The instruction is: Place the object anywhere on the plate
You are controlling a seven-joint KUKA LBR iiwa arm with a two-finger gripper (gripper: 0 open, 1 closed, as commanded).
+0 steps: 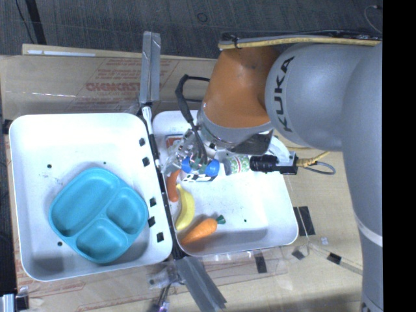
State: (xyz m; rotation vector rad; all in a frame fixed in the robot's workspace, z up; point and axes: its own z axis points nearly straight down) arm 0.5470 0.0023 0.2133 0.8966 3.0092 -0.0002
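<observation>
A blue divided plate point(97, 215) lies in the left bin point(39, 142). In the right bin point(273, 220) lie a yellow banana point(186, 210), an orange carrot point(200, 229) and a reddish sausage-like piece point(171, 186) along the left wall. My gripper point(195, 161) hangs low over the right bin's upper left part, just above the banana and the reddish piece. The grey wrist and its orange band hide most of the gripper. A small blue part shows at its tip.
A green-labelled can-like item point(238, 165) lies beside the gripper under the wrist. The divider wall point(155, 174) with black clips runs between the bins. The arm covers the right bin's back half. A cardboard sheet point(78, 77) lies behind the bins.
</observation>
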